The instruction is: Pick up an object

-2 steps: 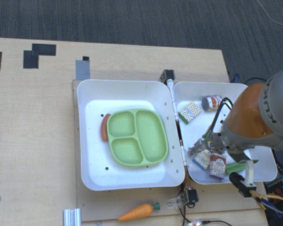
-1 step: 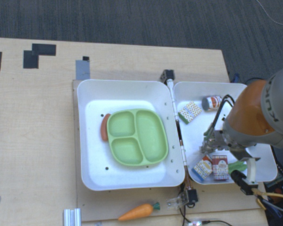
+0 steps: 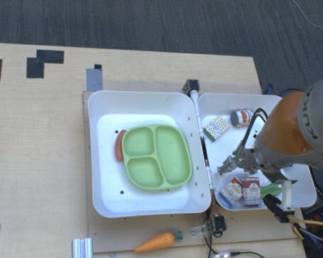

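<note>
Firstly, right bin, right of centre in the frame, contents:

1. Red-and-white carton: lies flat in the lower part of the bin, close to its bottom rim.
2. Blue-and-yellow carton: just left of item 1 and touching it, slightly tilted.
3. Green item: right of item 1, partly covered by the robot (kind cannot be told).
4. Patterned packet: upper left of the bin, near the wall shared with the other bin, lying at a slant.
5. Small can: on its side, just up and right of the packet.

Gripper: over the bare white floor in the middle of the right bin, above the two cartons in the frame and below the packet, pointing toward frame left. Whether it is spread or pressed together cannot be told from this angle. The grey arm with its orange band enters from the right edge.

Left bin, centre of the frame, contents:

6. Green divided plate: three compartments, set in the middle of the bin.
7. Red sausage: lies lengthwise against the plate's left rim.

Bench, outside the bins:

8. Carrot: bottom of the frame, below the left bin, green top toward the right.
9. Black patches: upper left of the frame.
</note>
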You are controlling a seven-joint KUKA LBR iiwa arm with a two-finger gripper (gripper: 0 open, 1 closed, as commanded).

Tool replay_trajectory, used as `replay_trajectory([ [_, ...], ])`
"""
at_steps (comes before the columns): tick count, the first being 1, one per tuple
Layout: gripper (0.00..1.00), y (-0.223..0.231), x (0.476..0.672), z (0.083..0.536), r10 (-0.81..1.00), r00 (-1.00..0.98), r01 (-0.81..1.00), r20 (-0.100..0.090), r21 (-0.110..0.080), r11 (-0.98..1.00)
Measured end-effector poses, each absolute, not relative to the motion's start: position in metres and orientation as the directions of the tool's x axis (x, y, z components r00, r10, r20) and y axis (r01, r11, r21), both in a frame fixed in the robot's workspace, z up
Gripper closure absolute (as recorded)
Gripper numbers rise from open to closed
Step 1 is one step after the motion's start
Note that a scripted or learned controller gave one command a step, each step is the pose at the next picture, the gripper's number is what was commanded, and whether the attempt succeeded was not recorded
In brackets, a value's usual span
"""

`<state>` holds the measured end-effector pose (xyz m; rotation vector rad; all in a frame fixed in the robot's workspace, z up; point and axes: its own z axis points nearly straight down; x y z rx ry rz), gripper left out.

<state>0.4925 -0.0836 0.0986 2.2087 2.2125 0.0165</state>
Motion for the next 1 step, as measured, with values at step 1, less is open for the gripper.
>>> replay_trajectory([
  [1, 1.0, -0.0829, 0.494, 0.1091, 1.0, -0.003, 1.0, -0.003, 0.022, 0.003],
])
